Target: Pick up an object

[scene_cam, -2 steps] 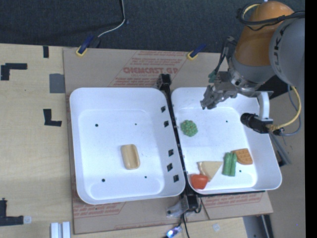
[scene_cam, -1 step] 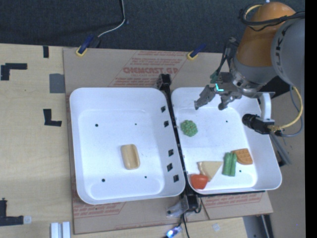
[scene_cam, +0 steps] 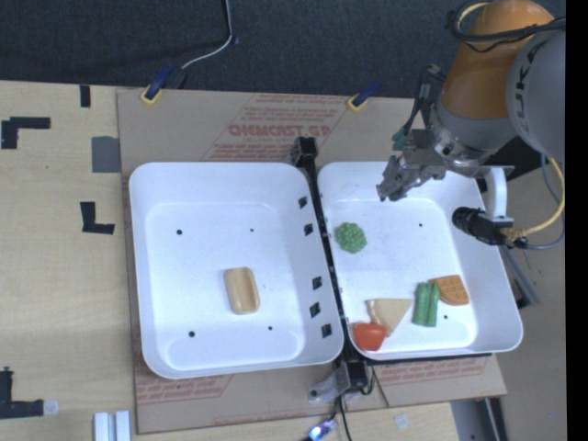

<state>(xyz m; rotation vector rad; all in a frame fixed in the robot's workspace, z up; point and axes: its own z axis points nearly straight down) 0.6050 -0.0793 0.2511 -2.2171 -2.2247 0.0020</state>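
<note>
From my remote station, the overhead camera shows the grey arm reaching in from the right, its gripper (scene_cam: 393, 191) hanging over the far part of the right bin (scene_cam: 478, 274), with nothing between its dark fingers; at this slant I cannot tell whether they stand apart or together. Nearest to it lies a small green broccoli-like piece (scene_cam: 350, 237), round and knobbly, resting on the white floor near the right bin's left wall, below and left of the gripper and not touching it. Along the near side of the same bin I see four more items grouped together: a red tomato-like piece (scene_cam: 368, 336) at the near-left corner, a pale yellow wedge (scene_cam: 390, 312) just beside and partly over it, a green ridged stick (scene_cam: 425, 304) standing a little right of the wedge, and an orange waffle-patterned piece (scene_cam: 452, 290) touching or just beside the stick. The left bin (scene_cam: 156, 246) holds a single tan, loaf-shaped piece (scene_cam: 242, 289), lying near its middle toward the near side. Both bins sit side by side on a sheet of brown cardboard (scene_cam: 266, 127) laid over the bench, joined along a dark divider (scene_cam: 317, 255).
</note>
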